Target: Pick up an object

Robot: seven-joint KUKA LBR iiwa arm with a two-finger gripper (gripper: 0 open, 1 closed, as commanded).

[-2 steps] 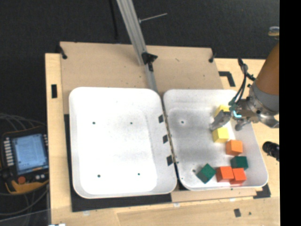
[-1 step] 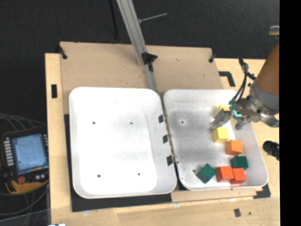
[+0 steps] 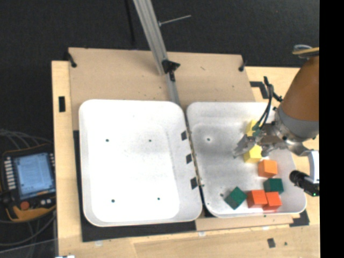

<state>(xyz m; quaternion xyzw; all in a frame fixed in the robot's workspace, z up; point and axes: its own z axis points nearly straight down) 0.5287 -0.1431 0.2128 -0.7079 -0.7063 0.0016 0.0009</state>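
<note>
My gripper (image 3: 248,144) hangs low over the right bin (image 3: 215,122), near its right side. A yellow block (image 3: 253,153) lies right at the fingertips, and a second bit of yellow (image 3: 252,127) shows just behind the gripper. I cannot make out whether the block is between the fingers or beside them. Below lie an orange block (image 3: 267,168), a dark green block (image 3: 274,185), two orange-red blocks (image 3: 264,199) side by side and a green block (image 3: 235,197) near the front wall.
The left bin (image 3: 131,160) sits beside the right one, joined by clips along the shared edge. A slanted metal rail (image 3: 153,31) runs from the top down to the bins' back edge. A tablet controller (image 3: 32,173) lies off the bench at left.
</note>
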